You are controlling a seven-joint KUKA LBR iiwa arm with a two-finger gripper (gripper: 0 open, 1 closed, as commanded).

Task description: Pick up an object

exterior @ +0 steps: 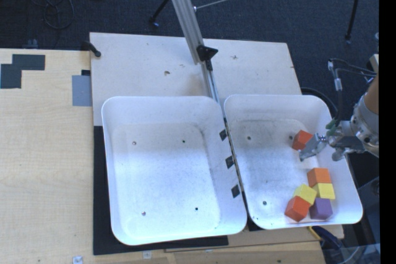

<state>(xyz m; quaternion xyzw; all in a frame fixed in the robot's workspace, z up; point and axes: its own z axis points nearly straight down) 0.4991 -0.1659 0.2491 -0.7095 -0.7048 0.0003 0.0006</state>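
- Left bin (162, 133) looked bare, no part in the play so far.
- Right bin (266, 127) carried every block.
- Lone red block (302, 140) sat by the right edge, turned corner-on to the bin walls; near-cubic, no long axis to call.
- Gripper (314, 149) hung just beside that block, fingers too blurred to call spread or pressed together; nothing seen between them.
- Judged as the approach step, grasp not yet made; next move called for squaring up over the block's flat faces.
- Cluster in the near right corner: orange block (318, 177), two yellow blocks (305, 194), red-orange block (296, 209), purple block (320, 209).
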